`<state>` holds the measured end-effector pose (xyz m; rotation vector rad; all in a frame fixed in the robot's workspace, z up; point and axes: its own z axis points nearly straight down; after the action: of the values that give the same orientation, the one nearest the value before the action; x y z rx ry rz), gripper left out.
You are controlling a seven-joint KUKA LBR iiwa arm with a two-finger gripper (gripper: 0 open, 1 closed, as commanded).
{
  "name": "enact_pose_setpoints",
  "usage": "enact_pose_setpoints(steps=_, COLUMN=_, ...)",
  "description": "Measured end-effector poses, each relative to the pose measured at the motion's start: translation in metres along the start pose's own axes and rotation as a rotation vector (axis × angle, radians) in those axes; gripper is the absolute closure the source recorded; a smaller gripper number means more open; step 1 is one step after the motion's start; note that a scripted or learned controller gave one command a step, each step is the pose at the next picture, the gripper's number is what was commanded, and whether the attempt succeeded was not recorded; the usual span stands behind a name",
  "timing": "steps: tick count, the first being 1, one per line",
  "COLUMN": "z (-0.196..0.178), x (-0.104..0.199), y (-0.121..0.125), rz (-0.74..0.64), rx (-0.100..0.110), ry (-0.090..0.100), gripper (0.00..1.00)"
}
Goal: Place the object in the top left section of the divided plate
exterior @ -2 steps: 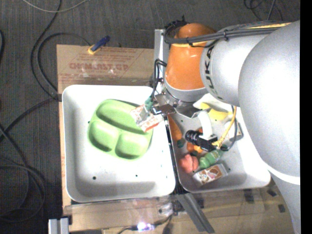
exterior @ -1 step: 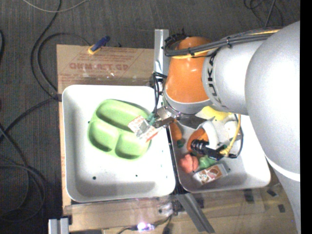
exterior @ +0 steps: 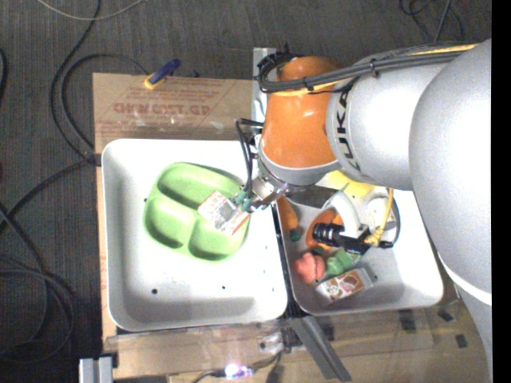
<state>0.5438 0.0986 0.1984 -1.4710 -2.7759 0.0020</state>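
- Reaching in from the right, the grey arm [exterior: 399,118] with its orange band stretches over the right bin [exterior: 419,290]. The step in hand appears to be carrying a small white-and-red packet [exterior: 222,211] to its section. Doing it well calls for a sure hold first and a lift clear of the ridges. A short travel up and to the left follows, then a low release over the middle of the hollow.
- Next door, the left bin [exterior: 152,294] carries the plate. A packet dragged rather than lifted could catch a ridge and shove the plate across this bin's smooth floor.
- The green divided plate [exterior: 180,202] sits at a tilt, its three hollows fanned out. The upper and left hollows are bare, so the target appears free to receive the packet.
- The packet, judged to be the task's object, is at the plate's right edge. It sits over the ridge between the upper hollow and the lower-right one, not yet in the top left section. Flat and light, it would likely slide if dropped from any height.
- The end effector [exterior: 249,201] hangs just beside the packet's right end, touching it or nearly so. Whether it is open, closed or gripping the packet cannot be told from this slant.
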Motion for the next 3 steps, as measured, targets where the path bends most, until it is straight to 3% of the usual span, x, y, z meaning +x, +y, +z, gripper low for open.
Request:
enact_pose_setpoints(steps=1, z=-0.003, x=-0.039, y=0.005, rz=-0.118, rx=0.001, ry=0.0, gripper=1.0)
enact_pose_setpoints(steps=2, z=-0.021, x=-0.087, y=0.059, rz=-0.088, rx=0.0, ry=0.0, gripper=1.0)
enact_pose_setpoints(steps=3, z=-0.035, x=-0.038, y=-0.012, rz=-0.025, rx=0.001, ry=0.002, gripper=1.0)
